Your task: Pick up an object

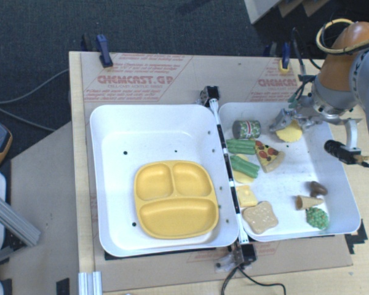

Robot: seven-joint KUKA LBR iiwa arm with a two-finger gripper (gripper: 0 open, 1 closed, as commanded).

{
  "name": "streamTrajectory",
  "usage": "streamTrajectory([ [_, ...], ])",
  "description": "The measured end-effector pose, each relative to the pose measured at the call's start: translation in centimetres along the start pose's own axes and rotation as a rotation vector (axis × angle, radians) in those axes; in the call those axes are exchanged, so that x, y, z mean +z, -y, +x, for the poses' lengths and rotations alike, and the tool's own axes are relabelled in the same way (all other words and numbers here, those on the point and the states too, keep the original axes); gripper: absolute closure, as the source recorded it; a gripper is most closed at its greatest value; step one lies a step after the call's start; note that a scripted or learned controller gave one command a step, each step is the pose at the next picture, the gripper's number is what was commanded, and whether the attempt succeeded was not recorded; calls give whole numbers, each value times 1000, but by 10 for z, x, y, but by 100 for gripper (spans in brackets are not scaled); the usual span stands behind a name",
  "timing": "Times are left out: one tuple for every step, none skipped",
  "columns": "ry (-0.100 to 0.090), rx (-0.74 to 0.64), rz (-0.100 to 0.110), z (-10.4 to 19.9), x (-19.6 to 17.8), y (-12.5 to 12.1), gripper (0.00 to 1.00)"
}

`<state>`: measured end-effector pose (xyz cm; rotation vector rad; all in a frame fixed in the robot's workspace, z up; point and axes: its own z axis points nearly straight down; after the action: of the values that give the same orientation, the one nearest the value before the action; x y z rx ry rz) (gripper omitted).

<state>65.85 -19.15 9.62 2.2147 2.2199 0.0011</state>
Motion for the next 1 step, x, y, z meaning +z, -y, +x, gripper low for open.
streamTrajectory([
  [-1,-3,10,66,11,-4,100],
])
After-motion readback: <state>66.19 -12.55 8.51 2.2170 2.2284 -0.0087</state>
